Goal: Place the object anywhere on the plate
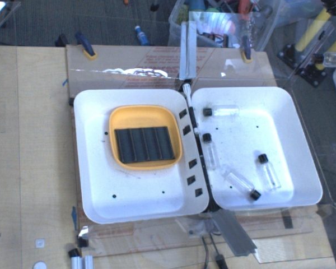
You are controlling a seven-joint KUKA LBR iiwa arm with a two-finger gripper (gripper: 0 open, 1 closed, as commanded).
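Camera view looks down at a slant on two shallow white bins set side by side. The left bin (95, 200) bears a yellow plate (119, 117) with a dark ribbed insert (144, 144) lying across its middle. The right bin (285, 111) bears four clear vials with black caps, any of which could be the object to move: one vial near the back wall (221, 111) lying roughly left to right, one beside the divider (209, 150) lying front to back, one toward the right wall (268, 171) lying nearly front to back with its cap at the far end, and one near the front (241, 182) lying on a diagonal with its cap at the near right end. All four lie flat and apart from one another. As for the gripper, whether it stands open or closed cannot be told. In my judgement the move turns on the plate lying to the left of every vial, across the divider; the vial beside the divider has the shortest way over, and its long axis runs along that divider.
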